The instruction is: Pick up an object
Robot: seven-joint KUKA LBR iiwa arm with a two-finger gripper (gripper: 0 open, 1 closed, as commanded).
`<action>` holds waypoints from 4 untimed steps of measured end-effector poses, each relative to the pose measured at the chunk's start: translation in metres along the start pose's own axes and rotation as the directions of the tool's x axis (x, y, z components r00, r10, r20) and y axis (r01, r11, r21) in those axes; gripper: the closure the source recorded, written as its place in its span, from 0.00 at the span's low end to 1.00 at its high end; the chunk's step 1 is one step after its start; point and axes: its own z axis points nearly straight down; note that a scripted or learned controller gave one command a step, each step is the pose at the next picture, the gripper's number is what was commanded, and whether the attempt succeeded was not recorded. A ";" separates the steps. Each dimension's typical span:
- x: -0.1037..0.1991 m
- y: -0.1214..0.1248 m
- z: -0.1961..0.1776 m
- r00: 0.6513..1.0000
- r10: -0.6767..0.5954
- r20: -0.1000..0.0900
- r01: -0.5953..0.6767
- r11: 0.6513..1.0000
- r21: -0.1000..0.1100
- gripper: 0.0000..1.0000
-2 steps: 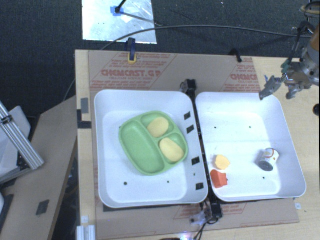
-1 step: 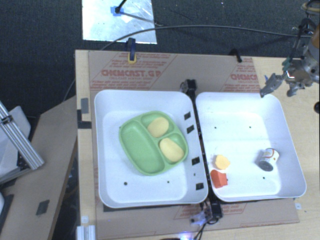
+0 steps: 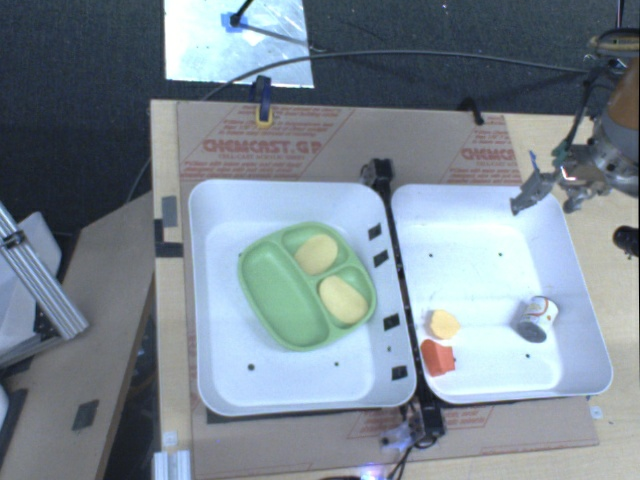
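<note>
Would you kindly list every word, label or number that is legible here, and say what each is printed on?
"CHEMCAST GP": red print on the brown protective sheet behind the left bin.
The same red print repeats behind the right bin, at a slant; too blurred to read.
The small cup has markings too small to read.

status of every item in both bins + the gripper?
green tray: flat in left bin, two yellow pieces in its small compartments
yellow piece: loose in right bin
red piece: loose, just beside the yellow one
small cup: tipped on its side
gripper: over right bin's far corner, holding nothing
</note>
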 end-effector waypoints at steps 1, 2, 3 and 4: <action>0.011 0.000 0.050 1.000 -0.004 -0.001 0.004 1.000 0.000 0.00; 0.016 -0.007 0.096 1.000 -0.002 -0.001 0.002 1.000 0.000 0.00; 0.016 -0.005 0.082 1.000 -0.003 0.001 0.003 1.000 -0.007 1.00; 0.005 -0.002 0.028 1.000 0.000 0.002 0.000 1.000 -0.008 1.00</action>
